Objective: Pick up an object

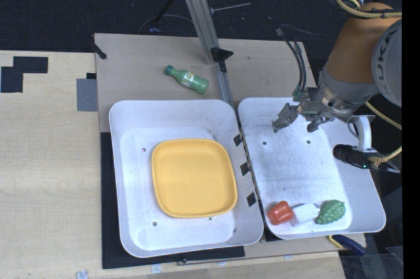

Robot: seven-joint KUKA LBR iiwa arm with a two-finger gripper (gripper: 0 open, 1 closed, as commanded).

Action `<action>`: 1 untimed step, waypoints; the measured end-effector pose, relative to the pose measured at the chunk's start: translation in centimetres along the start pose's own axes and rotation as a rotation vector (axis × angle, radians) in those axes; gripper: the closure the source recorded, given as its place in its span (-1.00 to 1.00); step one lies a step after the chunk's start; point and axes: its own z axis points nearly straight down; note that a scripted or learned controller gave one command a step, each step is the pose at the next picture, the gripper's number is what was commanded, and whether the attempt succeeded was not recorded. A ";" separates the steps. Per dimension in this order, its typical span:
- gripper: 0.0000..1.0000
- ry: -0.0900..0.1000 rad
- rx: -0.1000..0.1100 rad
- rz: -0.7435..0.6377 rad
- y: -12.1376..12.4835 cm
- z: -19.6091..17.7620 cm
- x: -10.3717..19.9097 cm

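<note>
My gripper [298, 123] hangs over the far part of the right bin [289, 159], its two dark fingers spread apart with nothing between them. At that bin's near edge lie a red pepper-like piece [281, 211], a small white block [304, 213] and a green bumpy piece [330, 211], side by side and well below the gripper. A yellow square plate [194, 177] lies flat in the left bin [131, 133]. A small green bottle [187, 79] lies on its side on the bench beyond the left bin.
A metal rail [205, 15] leans in from the back and ends at a black clamp [222, 56] between the bins. Black clips [244, 168] join the bins along their shared edge. Cables hang behind the arm's wrist [357, 81].
</note>
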 end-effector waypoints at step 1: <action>-1.00 0.000 0.004 0.000 -0.1 4.4 -0.5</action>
